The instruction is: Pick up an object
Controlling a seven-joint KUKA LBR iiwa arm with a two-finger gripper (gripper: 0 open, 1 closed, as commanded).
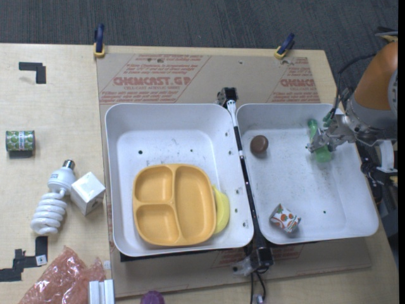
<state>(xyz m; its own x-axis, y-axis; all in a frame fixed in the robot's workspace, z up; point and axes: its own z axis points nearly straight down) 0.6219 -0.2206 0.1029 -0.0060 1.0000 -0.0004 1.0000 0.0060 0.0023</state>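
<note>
Green object (318,142), small, translucent, upright, pinched between gripper (321,143) fingers, right bin (354,214)

Tray (174,204) in left bin (120,170); ball (259,144) in right bin (354,214).

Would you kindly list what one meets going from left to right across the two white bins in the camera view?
Yellow divided plate → brown ball → crumpled wrapper → green object at the gripper.

Robotics lab: clamped board (158,75), two bins (120,170) (test clutter beside).
</note>
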